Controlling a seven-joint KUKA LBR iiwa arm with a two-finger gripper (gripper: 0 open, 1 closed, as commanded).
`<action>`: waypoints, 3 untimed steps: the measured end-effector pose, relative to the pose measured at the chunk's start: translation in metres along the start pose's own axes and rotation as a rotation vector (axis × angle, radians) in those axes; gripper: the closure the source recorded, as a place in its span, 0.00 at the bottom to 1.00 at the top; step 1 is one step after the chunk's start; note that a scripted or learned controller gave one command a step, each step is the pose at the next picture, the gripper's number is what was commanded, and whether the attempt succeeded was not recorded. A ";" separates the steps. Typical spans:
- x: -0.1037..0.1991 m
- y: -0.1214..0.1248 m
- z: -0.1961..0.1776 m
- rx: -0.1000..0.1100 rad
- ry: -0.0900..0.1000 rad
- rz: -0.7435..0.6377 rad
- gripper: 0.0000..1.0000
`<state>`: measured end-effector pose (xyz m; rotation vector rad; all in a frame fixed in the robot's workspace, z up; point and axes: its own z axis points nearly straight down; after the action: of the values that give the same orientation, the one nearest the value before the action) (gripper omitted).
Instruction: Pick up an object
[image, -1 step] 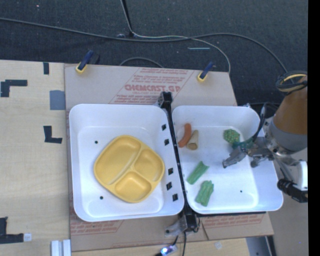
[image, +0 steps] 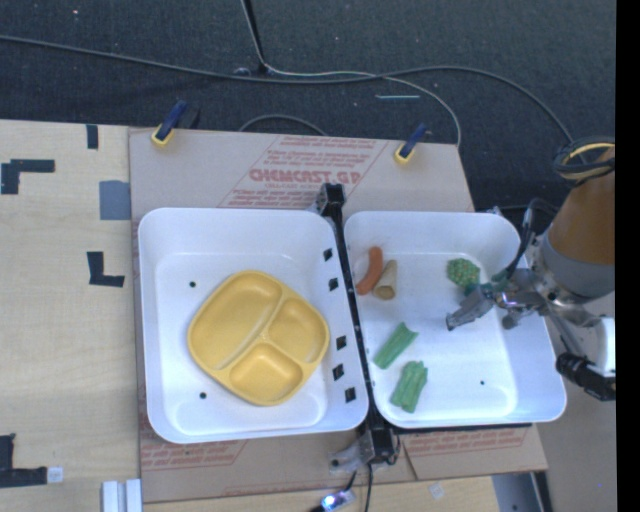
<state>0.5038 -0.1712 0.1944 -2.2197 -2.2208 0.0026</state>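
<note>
Over the right bin (image: 530, 395), the gripper (image: 470, 312) hangs just beside the broccoli (image: 462, 271), and I cannot tell how its jaws stand.

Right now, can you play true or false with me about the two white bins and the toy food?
1. The yellow plastic divided plate lies in the left white bin. True.
2. The orange carrot-shaped toy is in the left bin. False: it lies in the right white bin, near the divider.
3. The small green broccoli-shaped toy sits in the right bin, close to the pincer. True.
4. The pincer is over the yellow plate. False: it is over the right bin.
5. Two long green toy vegetables, one above the other, lie in the right bin. True.
</note>
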 end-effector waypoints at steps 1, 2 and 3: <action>0.000 0.003 0.064 0.005 0.001 0.000 0.00; 0.000 0.003 0.112 -0.001 -0.002 0.000 0.00; -0.001 0.004 0.099 -0.004 -0.004 0.000 1.00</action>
<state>0.5071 -0.1720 0.0955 -2.2241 -2.2244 0.0022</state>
